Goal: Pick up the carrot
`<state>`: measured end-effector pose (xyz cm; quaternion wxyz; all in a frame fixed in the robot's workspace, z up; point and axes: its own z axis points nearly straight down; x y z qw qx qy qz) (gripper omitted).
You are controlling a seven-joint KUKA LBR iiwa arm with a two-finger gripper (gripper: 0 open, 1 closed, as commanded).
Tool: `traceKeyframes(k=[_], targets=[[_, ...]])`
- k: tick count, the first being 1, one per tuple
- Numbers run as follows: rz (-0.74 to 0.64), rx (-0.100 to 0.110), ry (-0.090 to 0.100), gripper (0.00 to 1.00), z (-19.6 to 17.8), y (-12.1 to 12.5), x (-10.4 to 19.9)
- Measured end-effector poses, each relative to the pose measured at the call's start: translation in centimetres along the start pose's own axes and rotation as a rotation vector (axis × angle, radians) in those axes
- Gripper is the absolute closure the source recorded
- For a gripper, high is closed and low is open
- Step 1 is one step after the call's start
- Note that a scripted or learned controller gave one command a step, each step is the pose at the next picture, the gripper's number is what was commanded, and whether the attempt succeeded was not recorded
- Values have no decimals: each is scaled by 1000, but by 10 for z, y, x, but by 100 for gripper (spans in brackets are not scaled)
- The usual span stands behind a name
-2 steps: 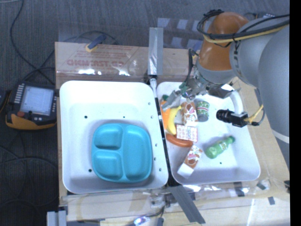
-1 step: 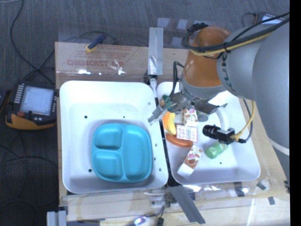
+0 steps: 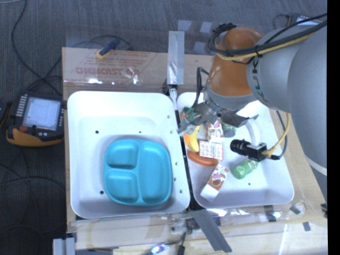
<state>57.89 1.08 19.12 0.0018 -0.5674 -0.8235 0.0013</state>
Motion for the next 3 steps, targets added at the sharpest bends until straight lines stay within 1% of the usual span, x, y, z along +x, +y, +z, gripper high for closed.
traceKeyframes(k=[1,2,3], targets=[[-21,-2,-1,100,8,47,-40],[-5,-2,-4,100,8,18,-51],[138,-2,-3,100,-24,61,-27]])
